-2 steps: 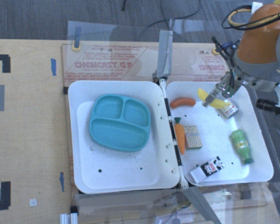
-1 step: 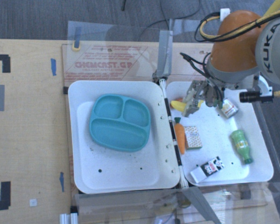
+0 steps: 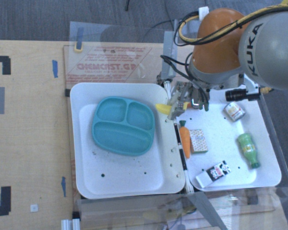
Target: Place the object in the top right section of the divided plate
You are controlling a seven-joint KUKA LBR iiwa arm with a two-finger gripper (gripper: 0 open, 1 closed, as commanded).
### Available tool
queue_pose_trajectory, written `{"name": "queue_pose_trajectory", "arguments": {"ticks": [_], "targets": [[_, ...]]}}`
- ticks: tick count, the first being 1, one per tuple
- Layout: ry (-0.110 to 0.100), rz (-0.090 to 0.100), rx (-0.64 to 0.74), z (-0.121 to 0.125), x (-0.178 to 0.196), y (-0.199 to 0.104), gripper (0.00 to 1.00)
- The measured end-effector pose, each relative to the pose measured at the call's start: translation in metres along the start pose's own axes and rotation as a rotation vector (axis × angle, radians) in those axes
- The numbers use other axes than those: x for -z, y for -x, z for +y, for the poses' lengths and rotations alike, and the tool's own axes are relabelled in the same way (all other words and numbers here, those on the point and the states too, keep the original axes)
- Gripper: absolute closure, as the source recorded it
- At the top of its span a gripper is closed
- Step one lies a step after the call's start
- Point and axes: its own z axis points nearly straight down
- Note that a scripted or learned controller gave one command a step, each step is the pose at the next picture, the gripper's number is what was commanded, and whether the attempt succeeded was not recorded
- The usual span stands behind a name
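This was a robotics lab. A grey industrial arm [image 3: 259,42] marked KUKA, looped with yellow and black cables [image 3: 201,30], worked over a plywood tabletop [image 3: 29,128] carrying blue tape marks [image 3: 54,68] and black squares. Beside the fingers [image 3: 175,109] sat two white bins [image 3: 115,186], toy groceries scattered in one.

A single fixed camera is looking down at a slant from above the light wooden bench [image 3: 29,143], taking in both shallow white plastic bins [image 3: 81,176] at middling range, the grey arm [image 3: 273,42] entering from the right.
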Motion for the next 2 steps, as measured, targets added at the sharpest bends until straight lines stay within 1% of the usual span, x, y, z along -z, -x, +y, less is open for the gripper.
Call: {"name": "queue_pose_trajectory", "arguments": {"ticks": [1,2], "targets": [[0.000,0.000,-0.002,-0.0011,0.0002,0.0003,0.00],[0.000,0.000,-0.002,-0.0011,0.0002,0.0003,0.00]]}}
